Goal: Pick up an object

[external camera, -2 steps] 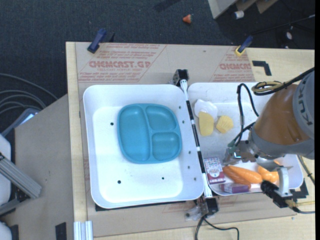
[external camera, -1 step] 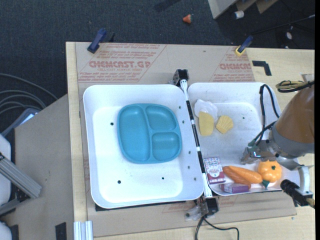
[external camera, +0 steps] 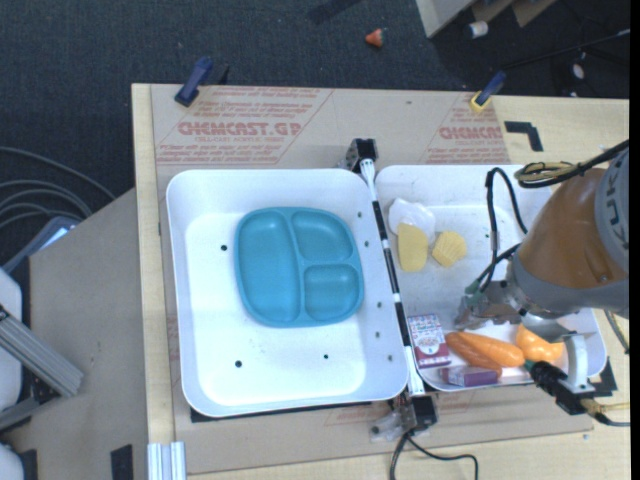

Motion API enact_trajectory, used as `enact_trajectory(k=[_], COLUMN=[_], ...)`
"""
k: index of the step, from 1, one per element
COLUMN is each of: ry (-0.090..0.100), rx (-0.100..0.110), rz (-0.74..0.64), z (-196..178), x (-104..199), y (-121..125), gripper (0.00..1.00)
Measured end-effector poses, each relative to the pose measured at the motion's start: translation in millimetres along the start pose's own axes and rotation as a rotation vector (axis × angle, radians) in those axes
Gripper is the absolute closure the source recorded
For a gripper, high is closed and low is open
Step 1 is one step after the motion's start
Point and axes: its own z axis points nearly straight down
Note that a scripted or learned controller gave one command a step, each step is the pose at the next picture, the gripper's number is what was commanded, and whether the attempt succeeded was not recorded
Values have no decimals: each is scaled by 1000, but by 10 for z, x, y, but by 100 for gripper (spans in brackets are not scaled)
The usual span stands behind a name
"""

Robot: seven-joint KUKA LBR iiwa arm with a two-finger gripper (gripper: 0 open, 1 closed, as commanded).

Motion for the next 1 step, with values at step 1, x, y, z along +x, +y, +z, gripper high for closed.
enact_trajectory(k=[1], ry=[-1], rx=[-1], rz=[2], z=[-95], x=[-4], y=[-1], gripper=[100])
